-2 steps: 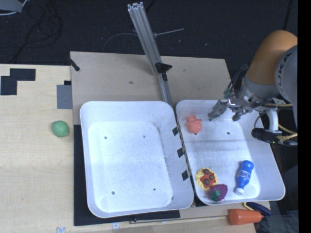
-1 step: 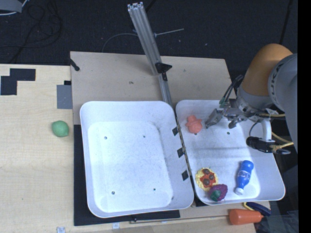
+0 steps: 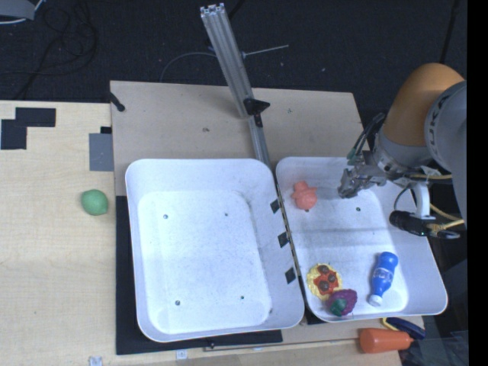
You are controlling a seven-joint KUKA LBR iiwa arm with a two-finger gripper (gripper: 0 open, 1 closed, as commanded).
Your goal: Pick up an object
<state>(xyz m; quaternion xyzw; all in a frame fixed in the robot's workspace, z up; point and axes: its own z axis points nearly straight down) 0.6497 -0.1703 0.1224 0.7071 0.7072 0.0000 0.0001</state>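
Orange toy (image 3: 304, 195), blue bottle (image 3: 383, 276), perhaps two more.

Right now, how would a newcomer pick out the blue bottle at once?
Start at the right-hand white bin. Near its front right corner lies the blue bottle, white cap toward the rim. It is the bin's only blue item, right of the yellow toy and purple toy.

No text, number or brand can be read anywhere. The blue bottle (image 3: 383, 276) has a white part, but it is too small to read.
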